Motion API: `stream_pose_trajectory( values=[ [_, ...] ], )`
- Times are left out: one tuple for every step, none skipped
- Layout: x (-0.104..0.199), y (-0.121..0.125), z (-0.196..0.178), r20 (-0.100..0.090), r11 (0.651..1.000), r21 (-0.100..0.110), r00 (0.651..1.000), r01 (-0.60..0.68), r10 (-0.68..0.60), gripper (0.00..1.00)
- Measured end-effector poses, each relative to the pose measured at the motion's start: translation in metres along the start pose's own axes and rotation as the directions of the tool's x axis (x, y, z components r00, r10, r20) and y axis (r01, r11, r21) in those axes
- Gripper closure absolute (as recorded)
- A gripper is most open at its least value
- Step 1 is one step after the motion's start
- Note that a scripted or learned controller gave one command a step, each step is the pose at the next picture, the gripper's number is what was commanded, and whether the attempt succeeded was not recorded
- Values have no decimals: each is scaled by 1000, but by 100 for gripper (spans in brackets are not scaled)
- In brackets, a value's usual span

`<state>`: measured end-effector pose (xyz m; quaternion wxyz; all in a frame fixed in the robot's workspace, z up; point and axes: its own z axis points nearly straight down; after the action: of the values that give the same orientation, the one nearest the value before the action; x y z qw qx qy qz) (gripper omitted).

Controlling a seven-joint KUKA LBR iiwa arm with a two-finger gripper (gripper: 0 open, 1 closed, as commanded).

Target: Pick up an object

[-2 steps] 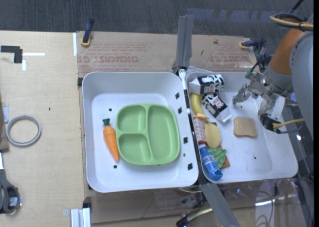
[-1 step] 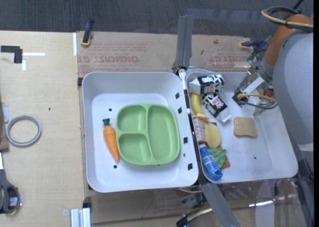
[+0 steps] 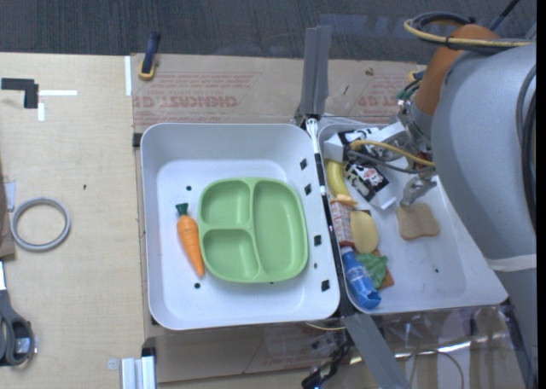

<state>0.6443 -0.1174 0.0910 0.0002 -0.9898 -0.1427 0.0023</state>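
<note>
The right bin (image 3: 444, 281) holds a yellow banana (image 3: 335, 179), a pale potato-like piece (image 3: 364, 231), a wrapped snack bar (image 3: 341, 223), a blue bottle (image 3: 359, 281) and a black-and-white packet (image 3: 368, 176). A flat tan slice (image 3: 417, 223) lies further right. My gripper (image 3: 417, 186) hangs low in this bin, just above the tan slice and right of the black-and-white packet. The grey arm covers the bin's right side. In the left bin (image 3: 162, 165), an orange toy carrot (image 3: 190, 242) lies left of a green divided plate (image 3: 254, 229).
Cables loop around the wrist near the right bin's far edge. A grey ring (image 3: 38, 223) lies on the wooden bench at left, and a blue-handled tool (image 3: 151, 55) lies beyond the left bin. A grey divider bar (image 3: 315, 72) runs between the bins at the back.
</note>
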Motion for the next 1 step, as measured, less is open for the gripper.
stream_pose_trajectory(
  values=[
    [8, -9, -20, -2, 997, -1, 997, -83, 83, 0]
  ],
)
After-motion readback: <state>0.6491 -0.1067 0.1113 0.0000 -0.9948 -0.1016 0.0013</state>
